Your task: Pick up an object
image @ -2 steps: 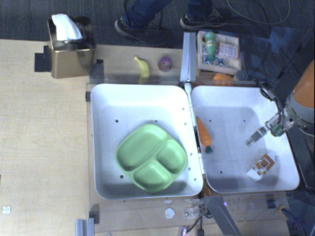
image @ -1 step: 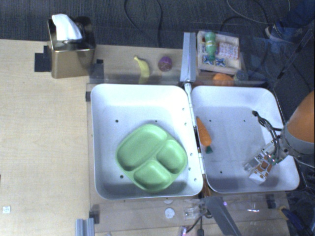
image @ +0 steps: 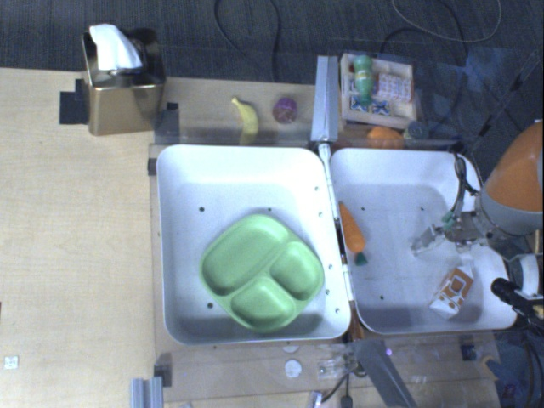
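The small packet (image: 451, 290) lies by the right bin's (image: 399, 228) front edge, near the gripper (image: 438, 235); jaws unclear.

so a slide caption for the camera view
Gripper hovers in the right bin near a carrot; green tray in the left bin.

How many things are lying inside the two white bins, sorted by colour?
Green: 1, the divided plate in the left bin
Orange: 1, the toy carrot in the right bin
White with orange print: 1, the small packet in the right bin
Total: 3
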Available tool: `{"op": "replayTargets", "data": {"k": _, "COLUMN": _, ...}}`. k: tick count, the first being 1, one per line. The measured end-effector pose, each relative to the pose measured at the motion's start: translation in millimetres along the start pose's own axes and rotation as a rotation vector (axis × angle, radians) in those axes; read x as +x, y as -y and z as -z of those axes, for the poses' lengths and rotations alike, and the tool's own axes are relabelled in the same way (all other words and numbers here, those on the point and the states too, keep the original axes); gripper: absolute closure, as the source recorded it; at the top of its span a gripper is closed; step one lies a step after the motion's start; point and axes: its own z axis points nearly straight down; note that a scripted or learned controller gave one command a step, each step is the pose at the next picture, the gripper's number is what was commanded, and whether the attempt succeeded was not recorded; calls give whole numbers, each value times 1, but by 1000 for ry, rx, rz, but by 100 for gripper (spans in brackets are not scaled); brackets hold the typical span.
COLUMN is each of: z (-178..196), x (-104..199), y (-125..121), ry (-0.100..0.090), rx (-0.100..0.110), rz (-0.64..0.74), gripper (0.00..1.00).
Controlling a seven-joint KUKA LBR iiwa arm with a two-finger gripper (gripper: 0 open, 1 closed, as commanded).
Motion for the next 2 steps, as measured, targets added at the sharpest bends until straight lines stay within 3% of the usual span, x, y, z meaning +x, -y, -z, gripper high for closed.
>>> {"op": "replayTargets", "data": {"k": 1, "z": 12, "x": 96, "y": 0, "ry": 5, "rx": 1, "rz": 162, "gripper": 0}}
{"op": "replayTargets", "data": {"k": 2, "z": -1, "x": 79, "y": -132, "ry": 4, "rx": 9, "rz": -463, "gripper": 0}}
